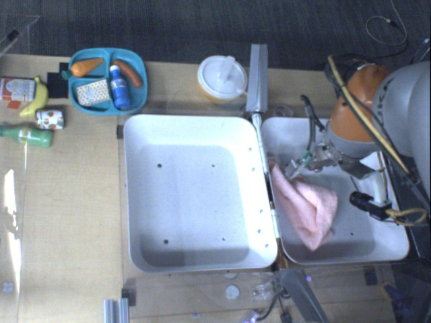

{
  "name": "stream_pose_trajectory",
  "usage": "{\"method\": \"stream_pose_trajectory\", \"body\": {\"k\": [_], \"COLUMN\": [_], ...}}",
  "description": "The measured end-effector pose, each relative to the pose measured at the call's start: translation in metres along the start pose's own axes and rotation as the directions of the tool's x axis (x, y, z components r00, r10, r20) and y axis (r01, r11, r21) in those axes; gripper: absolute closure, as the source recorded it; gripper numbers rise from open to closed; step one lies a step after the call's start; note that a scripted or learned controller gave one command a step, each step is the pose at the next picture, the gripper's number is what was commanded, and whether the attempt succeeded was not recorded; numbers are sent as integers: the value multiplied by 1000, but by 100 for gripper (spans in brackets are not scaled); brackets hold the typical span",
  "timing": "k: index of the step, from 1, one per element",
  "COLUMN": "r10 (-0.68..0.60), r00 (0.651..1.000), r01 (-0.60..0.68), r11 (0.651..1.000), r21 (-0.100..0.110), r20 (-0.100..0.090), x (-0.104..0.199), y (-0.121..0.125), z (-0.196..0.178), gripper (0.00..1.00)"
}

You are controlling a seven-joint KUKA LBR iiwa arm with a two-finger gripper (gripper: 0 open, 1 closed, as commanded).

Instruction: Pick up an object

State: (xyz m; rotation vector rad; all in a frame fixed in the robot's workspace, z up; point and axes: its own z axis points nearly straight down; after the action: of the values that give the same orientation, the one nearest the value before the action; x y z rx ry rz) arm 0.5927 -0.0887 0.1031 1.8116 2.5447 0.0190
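A pink cloth (306,207) lies crumpled in the right bin (377,247), against its left wall. Its upper corner reaches up toward the bin's back left. My gripper (297,167) hangs low over the right bin, its tip right at the cloth's upper edge. The grey arm with its orange band (357,106) comes in from the right above the bin. Whether any cloth is caught in the gripper is too small and dark to make out.
The left bin (195,194) sits beside the right one, their walls touching. Behind the bins stand a white lidded cup (222,78) and a blue tray (108,79) of toy food. A banana (35,98), a can (50,119) and a green bottle (27,136) lie far left.
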Motion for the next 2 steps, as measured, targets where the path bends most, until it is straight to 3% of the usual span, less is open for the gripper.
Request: {"method": "stream_pose_trajectory", "body": {"k": [1,2], "r10": [-144,-377], "r00": [990,926], "r01": [144,377], "r11": [990,926], "r21": [8,12], "r20": [-3,-10], "x": [-15,-45], "y": [37,-35], "z": [13,-61], "gripper": [0,0]}}
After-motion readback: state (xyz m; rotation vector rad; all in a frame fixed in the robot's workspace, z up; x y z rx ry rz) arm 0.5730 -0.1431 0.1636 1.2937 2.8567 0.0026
